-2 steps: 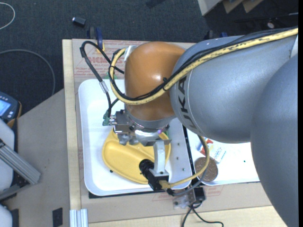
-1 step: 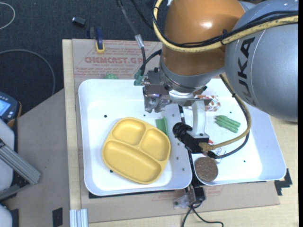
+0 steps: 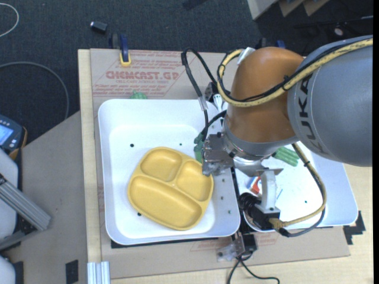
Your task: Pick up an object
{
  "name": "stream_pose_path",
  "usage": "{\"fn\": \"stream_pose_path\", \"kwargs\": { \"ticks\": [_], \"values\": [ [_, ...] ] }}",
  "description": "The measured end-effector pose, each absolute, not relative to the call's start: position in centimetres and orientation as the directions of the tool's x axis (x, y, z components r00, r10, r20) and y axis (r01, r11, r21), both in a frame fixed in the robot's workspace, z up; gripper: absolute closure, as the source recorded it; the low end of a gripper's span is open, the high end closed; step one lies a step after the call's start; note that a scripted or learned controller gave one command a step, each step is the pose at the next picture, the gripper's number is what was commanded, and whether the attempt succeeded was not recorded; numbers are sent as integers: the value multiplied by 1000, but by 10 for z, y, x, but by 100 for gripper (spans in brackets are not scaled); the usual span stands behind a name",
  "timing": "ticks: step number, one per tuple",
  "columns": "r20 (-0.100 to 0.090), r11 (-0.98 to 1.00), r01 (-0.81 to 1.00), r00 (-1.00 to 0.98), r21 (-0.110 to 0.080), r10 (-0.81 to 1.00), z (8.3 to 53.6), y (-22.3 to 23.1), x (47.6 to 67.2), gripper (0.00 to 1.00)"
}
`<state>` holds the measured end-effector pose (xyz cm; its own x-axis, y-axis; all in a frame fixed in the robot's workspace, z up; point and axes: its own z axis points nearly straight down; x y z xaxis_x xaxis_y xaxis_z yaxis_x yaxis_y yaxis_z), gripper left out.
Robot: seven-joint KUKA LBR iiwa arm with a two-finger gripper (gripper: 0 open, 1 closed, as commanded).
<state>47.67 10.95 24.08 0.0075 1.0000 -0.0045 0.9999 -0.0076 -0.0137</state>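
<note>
**Gripper low at the divider, yellow plate to its left**

Gripper (image 3: pixel 208 165) sits at the right rim of the left bin (image 3: pixel 112 158), mostly hidden under the orange wrist; jaw state cannot be told. Yellow divided plate (image 3: pixel 170 187) lies flat in that bin, its right edge touching or just beside the gripper. Green object (image 3: pixel 290 156) lies in the right bin (image 3: pixel 331 209), beyond the arm.

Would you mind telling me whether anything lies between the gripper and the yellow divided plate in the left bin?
Nothing visible does. The gripper sits right at the right edge of the yellow divided plate, which lies flat in the left bin. The arm's own wrist hides the spot just behind it.
</note>
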Motion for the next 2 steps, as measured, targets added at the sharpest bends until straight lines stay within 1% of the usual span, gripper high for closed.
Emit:
{"fn": "stream_pose_path", "kwargs": {
  "ticks": [1, 2],
  "values": [
    [2, -5, 1000, 5, 15, 1000, 365, 71, 481, 100],
    [2, 2, 1000, -2, 10, 1000, 434, 84, 480, 100]
  ]
}}
